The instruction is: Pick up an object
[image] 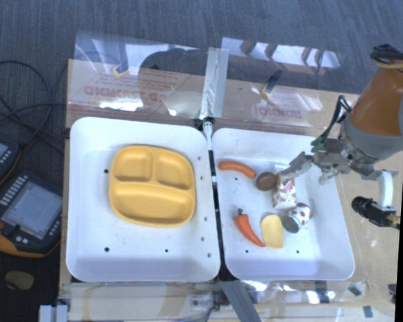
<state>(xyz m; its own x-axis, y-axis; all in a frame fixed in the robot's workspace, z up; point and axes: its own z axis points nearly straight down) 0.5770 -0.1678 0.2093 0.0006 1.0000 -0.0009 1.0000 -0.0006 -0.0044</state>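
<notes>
While tool [291, 171] hovers over right bin [332, 262], nothing grabbed yet. Can't tell if it's apart or together. Sausage [237, 168], carrot [248, 227], cup [298, 216] all lying in bin, whole pick left.

A robotics lab or test cell. Two shallow white bins [139, 269] sit side by side on a tabletop [89, 87] with clear plastic guards [147, 57] along its far edge. On the grey carpet [32, 28] off the tabletop's left edge lie a teach pendant [22, 213] and loose black cables [20, 103]. An industrial arm [384, 108] reaches in at the right edge.
</notes>
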